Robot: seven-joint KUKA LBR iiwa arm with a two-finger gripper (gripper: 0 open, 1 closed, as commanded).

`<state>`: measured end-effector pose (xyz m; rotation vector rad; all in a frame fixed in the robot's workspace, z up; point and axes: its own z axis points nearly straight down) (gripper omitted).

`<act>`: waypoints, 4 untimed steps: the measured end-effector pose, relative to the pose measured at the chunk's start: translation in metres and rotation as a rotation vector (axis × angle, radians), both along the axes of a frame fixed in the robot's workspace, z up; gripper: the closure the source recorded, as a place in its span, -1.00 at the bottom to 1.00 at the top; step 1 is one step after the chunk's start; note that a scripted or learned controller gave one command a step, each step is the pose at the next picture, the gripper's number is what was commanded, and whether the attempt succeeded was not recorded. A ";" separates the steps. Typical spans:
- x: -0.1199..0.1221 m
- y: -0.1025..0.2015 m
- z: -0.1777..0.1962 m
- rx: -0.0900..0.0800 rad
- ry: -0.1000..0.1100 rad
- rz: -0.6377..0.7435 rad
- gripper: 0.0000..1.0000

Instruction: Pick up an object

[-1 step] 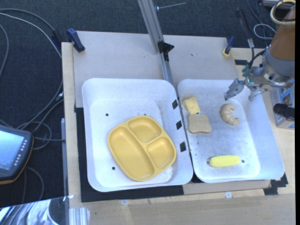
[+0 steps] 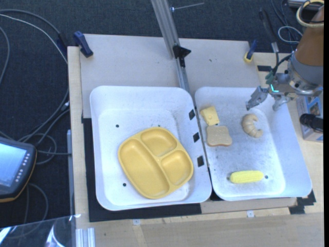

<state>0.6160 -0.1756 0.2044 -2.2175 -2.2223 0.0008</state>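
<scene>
The right bin (image 2: 288, 153) holds a pale croissant (image 2: 252, 124), a slice of toast (image 2: 219, 136), a yellow cheese wedge (image 2: 209, 115) and a corn cob (image 2: 247, 177). My gripper (image 2: 267, 101) hangs over the bin's upper right part, just above and right of the croissant. Its two fingers stand apart, open, with nothing between them. A yellow divided plate (image 2: 156, 161) lies in the left bin (image 2: 103, 138).
A slanted metal pole (image 2: 169, 30) rises behind the bins. Blue clamps (image 2: 82, 42) sit on the bench's back corners. Cables lie on the dark floor at left, and a tablet (image 2: 13, 169) sits at the left edge.
</scene>
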 end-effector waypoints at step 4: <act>-0.003 0.002 -0.100 0.000 -0.001 0.000 1.00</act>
